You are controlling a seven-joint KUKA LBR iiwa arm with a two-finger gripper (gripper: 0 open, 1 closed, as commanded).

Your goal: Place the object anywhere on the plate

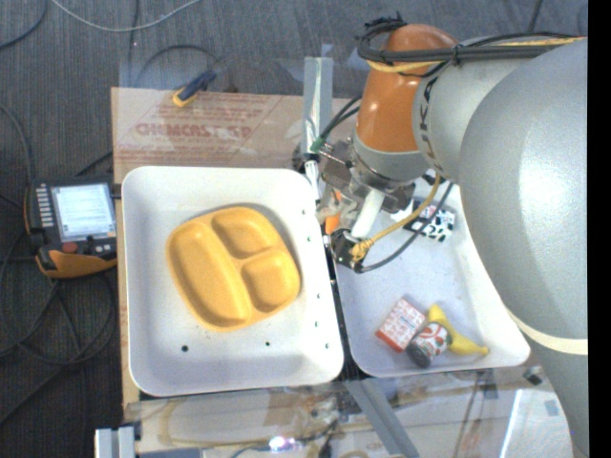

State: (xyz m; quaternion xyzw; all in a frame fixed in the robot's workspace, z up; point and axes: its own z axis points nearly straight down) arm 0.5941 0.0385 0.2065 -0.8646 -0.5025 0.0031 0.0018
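A small red-and-white box [401, 323], a can [429, 341] and a banana [456, 336] lie together in the right bin [477, 280]. The yellow plate [235, 265] sits in the left bin [153, 218]. The gripper [336, 225] hangs over the bins' shared edge; the jaws' opening cannot be judged.

Robotics lab: bench-mounted bins [143, 284], floor cables [95, 8], teach pendant [74, 216].

Floor: I see dark grey carpet [57, 84] around the rig.
Cables: thin leads [95, 12] loop over that carpet at the top and left.
Surface: a brown cardboard sheet [200, 132] with faded red print covers it.
Left edge: a handheld pendant [72, 219], screen lit, lies on the carpet.
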